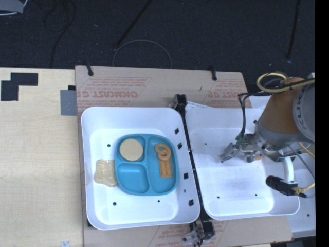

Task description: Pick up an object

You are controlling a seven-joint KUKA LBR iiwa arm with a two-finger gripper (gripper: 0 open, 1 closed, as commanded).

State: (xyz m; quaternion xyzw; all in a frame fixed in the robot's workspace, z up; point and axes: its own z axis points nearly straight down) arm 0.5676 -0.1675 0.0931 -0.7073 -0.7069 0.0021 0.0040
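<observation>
Glossy white plastic bins [97, 138], smooth blue plastic tray [139, 181], matt cardboard sheet [154, 86] w/ print, pale wood bench [36, 158].

Dark carpet [154, 24] with cables [141, 48] beyond a pale wooden bench [36, 158].

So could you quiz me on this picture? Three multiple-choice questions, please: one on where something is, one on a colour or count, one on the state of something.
1. Where does the blue tray sit?
A. In the left bin
B. In the right bin
C. On the bare bench

2. How many compartments does the tray have?
A. Two
B. Three
C. Five

3. How does the tan round disc lie?
A. Leaning on the bin wall
B. Hanging from the gripper
C. Flat in a tray compartment

Answers:
1. A, the tray rests inside the left bin.
2. B, ridges divide it into three parts.
3. C, it lies flat in the upper left compartment, while the gripper is over the right bin.
</observation>
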